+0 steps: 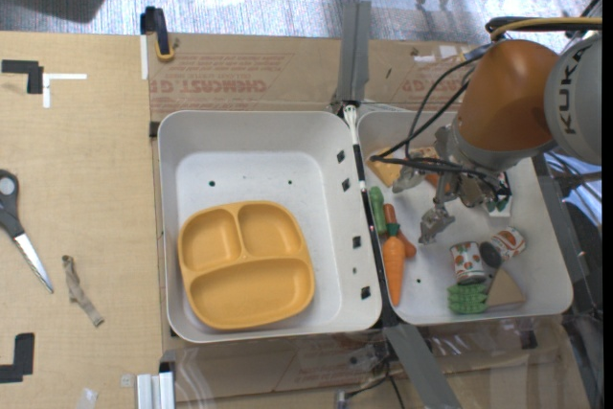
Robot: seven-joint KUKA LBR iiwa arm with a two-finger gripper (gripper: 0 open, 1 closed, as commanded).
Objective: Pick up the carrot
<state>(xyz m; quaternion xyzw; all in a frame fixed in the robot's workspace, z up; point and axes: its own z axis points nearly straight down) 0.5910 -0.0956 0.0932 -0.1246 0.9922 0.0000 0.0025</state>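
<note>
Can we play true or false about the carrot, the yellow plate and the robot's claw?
1. The carrot lies in the right bin, against its left wall. True.
2. The yellow plate sits in the right bin. False: it is in the left bin.
3. The gripper is squeezing the carrot. False: it hangs to the right of the carrot, with nothing between its fingers.
4. Scissors lie on the bench, left of both bins. True.
5. The carrot is on the yellow plate. False: the plate's compartments have nothing in them, and the carrot is in the other bin.
</note>
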